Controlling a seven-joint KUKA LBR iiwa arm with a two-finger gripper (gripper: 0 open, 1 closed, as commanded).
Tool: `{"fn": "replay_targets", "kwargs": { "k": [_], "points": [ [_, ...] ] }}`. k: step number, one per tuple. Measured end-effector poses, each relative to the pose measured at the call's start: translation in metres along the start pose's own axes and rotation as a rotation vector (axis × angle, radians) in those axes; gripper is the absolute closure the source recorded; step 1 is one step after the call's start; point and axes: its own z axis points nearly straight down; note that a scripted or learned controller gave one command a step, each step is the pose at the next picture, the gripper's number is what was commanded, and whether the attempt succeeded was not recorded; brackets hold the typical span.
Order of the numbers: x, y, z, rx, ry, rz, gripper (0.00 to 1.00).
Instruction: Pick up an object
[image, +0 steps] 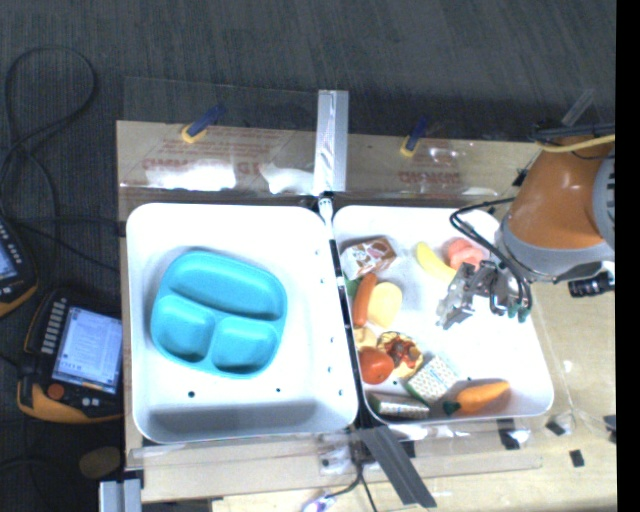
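**Gripper over the right bin**

Gripper hangs above the right bin, toward its right edge, fingers parted around nothing. Toy foods lie along the bin's left edge; a carrot rests at its front edge.

The right bin holds small toy foods: a carrot lying flat at the near edge, a second orange carrot tilted beside a pale potato-like piece, a yellow banana-like piece, a pink piece, and a red tomato.
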Motion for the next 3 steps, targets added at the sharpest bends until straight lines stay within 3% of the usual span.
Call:
{"fn": "replay_targets", "kwargs": {
  "k": [1,2,3],
  "points": [
    [0.071,0.032,0.007,0.000,0.002,0.191,1.00],
    [0.097,0.079,-0.032,0.001,0.001,0.093,1.00],
    [0.060,0.116,-0.106,0.000,-0.001,0.120,1.00]
  ]
}}
